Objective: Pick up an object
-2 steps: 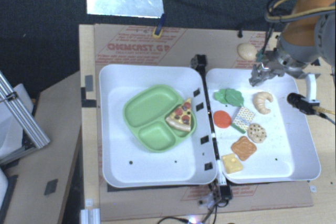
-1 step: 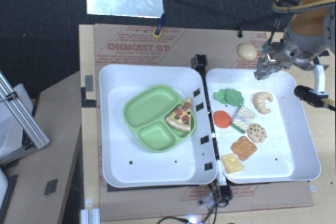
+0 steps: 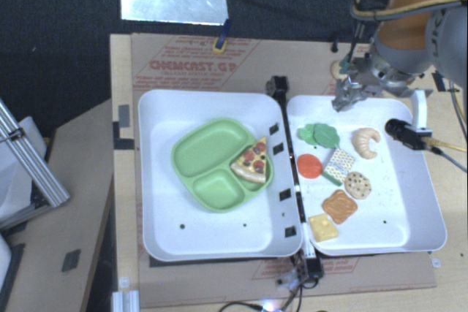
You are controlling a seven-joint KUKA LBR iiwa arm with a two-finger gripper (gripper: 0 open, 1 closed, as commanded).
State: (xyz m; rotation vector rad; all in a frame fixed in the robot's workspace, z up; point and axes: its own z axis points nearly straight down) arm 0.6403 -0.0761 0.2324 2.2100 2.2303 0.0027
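Croissant below raised hand

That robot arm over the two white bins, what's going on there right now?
The grey arm's gripper hovers above the far edge of the right white bin, holding nothing visible. Toy food lies below: a green leafy piece, a croissant, a red disc and a cookie. In the left white bin, a pizza slice sits on a green divided plate.
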